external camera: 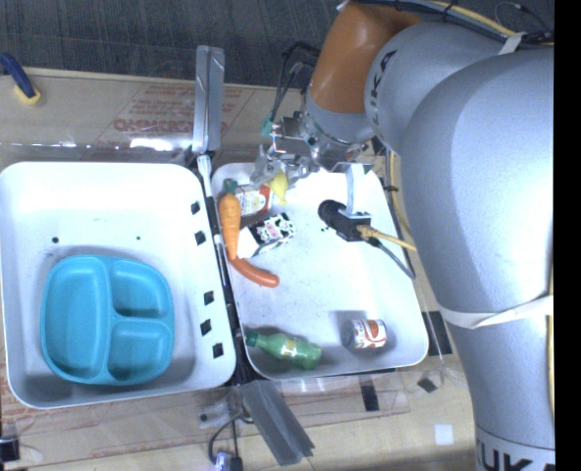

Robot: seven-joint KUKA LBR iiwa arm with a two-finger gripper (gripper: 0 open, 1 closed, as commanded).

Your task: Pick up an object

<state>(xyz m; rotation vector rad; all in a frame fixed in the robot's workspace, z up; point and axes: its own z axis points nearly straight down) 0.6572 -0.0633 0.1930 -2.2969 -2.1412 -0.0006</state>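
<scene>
Grey arm's tool point(276, 170) low at the right bin's point(400, 302) far corner, grip state unclear, carrot point(231, 224) just beside, bottle point(286, 347) well apart.

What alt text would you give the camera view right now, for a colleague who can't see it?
The grey arm's gripper is low at the far end of the right white bin, over a cluster with an orange toy carrot; further along lie a red sausage, a green bottle and a small can. The left white bin holds a blue divided plate.

Claw point(276, 170) over right bin's point(398, 307) far corner, near carrot point(231, 222).
</scene>
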